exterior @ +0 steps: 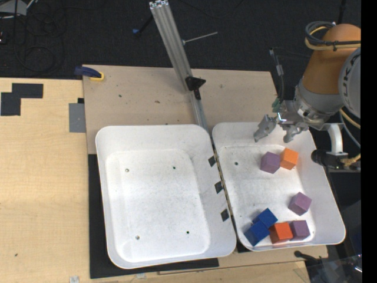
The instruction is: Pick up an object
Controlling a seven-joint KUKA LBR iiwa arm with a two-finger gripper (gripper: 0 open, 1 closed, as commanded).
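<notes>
A fixed camera is looking down at a slant on a pale wooden bench (41, 158) that is carrying two shallow white plastic bins side by side. A silver aluminium rail (175, 55) is slanting down toward the gap between them.

Starting at the left, the left white bin (112, 140) is showing only its speckled floor.

Moving right, the right white bin (235, 137) is holding seven small blocks. Near its lower edge, two blue cubes (261, 225) are sitting pressed together, and just beside them an orange cube (281, 232) is touching a purple cube (300, 229). A second purple cube (300, 203) is lying a little above that group, apart from it. Toward the upper part of the bin, a third purple cube (270, 162) is touching a second orange cube (289, 158).

At the far right, the grey arm with its orange band (330, 55) is reaching in. Its two-finger metal gripper (275, 130) is hanging over the upper edge of the right bin, fingers spread apart, pinching nothing and touching no block. The nearest blocks, the purple and orange pair, are lying just below it.
</notes>
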